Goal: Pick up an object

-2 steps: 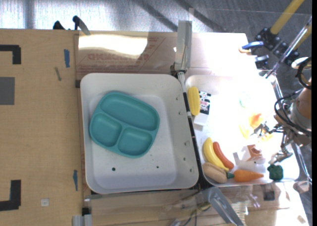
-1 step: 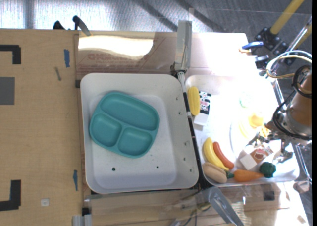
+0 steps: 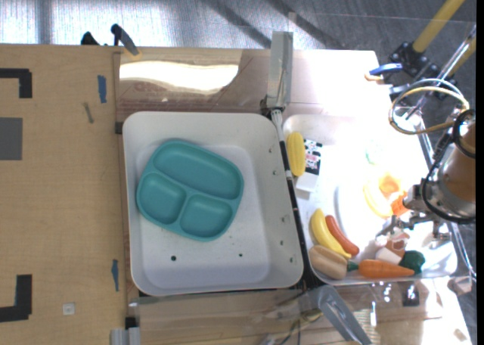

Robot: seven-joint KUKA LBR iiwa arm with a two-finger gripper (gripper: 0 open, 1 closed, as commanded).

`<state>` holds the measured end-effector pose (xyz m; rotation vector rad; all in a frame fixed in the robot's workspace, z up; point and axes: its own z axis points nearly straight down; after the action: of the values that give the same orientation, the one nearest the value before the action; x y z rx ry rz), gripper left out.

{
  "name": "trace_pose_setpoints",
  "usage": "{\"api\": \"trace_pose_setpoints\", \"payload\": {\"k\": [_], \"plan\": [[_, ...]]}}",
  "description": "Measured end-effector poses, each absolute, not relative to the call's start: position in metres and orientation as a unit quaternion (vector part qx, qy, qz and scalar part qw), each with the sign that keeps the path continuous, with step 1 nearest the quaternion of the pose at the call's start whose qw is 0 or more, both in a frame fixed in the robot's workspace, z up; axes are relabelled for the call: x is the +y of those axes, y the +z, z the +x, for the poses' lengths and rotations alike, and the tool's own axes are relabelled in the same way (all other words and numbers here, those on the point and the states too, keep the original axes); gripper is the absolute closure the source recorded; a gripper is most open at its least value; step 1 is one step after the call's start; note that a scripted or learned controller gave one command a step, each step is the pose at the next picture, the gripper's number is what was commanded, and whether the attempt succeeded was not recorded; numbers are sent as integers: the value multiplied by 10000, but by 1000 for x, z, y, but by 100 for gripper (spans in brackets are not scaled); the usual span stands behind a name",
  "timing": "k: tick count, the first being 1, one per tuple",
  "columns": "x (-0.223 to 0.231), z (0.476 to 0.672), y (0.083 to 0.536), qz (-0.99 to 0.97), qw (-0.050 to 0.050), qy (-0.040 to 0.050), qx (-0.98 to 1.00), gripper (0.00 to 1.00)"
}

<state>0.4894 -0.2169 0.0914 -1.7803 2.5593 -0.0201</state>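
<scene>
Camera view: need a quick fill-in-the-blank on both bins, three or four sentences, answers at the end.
1. The teal divided plate lies in the ____ bin.
2. That plate has ____ compartments.
3. The carrot lies near the ____ edge of the right bin.
4. The yellow corn cob lies against that bin's ____ wall.

Missing words: left; three; bottom; left

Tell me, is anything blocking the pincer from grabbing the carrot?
Nothing visible blocks it. The pincer hovers just above the carrot, with a small white and brown toy lying between them in the right bin, beside the carrot's top.
</scene>
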Motion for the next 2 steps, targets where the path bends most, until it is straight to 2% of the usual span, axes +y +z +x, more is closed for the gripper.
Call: {"api": "trace_pose_setpoints", "payload": {"k": [2], "plan": [[-210,490,91,-7622,114,-23,6472,0]]}}
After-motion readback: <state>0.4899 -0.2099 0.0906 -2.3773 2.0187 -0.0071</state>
